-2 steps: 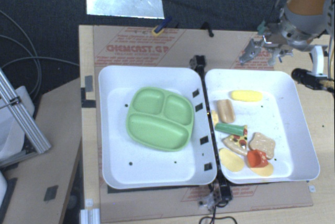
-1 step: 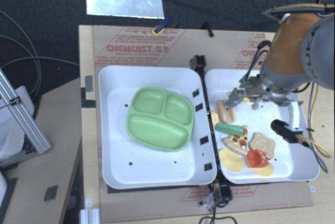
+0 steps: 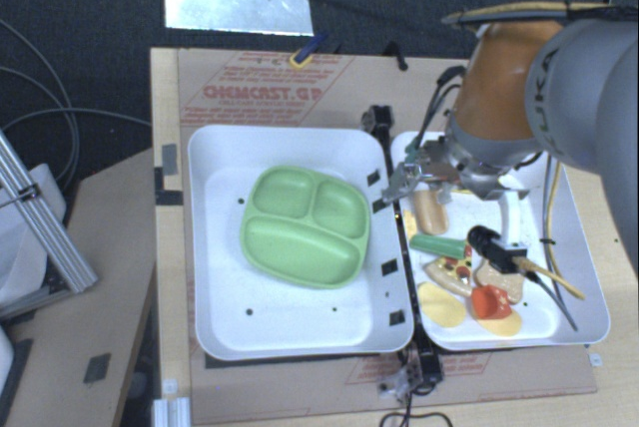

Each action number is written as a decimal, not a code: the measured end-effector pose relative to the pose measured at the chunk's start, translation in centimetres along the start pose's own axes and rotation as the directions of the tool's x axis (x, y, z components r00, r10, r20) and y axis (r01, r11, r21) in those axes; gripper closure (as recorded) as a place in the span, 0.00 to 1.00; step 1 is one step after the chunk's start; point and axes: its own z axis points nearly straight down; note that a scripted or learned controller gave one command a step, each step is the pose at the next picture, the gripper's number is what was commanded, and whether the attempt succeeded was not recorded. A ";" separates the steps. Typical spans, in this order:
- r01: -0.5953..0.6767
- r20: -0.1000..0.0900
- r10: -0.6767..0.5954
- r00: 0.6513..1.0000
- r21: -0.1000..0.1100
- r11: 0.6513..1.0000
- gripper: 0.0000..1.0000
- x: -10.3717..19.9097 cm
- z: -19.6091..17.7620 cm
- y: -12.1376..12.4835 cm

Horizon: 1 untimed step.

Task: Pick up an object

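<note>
The green divided plate [image 3: 306,226] lies alone in the left bin [image 3: 215,245], and everything else is taken from it: the right bin [image 3: 579,310] sits just beside it, holding a heap of toy food. In that heap are a tan bread-like piece [image 3: 430,213], a green piece [image 3: 437,244], a red piece [image 3: 489,302] and yellow discs [image 3: 442,306]. The gripper [image 3: 431,178] hangs over the right bin's near-left part, just above the tan piece, and whether it is released or clenched I cannot tell.
</note>
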 end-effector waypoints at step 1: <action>-0.010 0.004 0.010 1.000 -0.003 1.000 0.00 -1.3 -0.2 2.1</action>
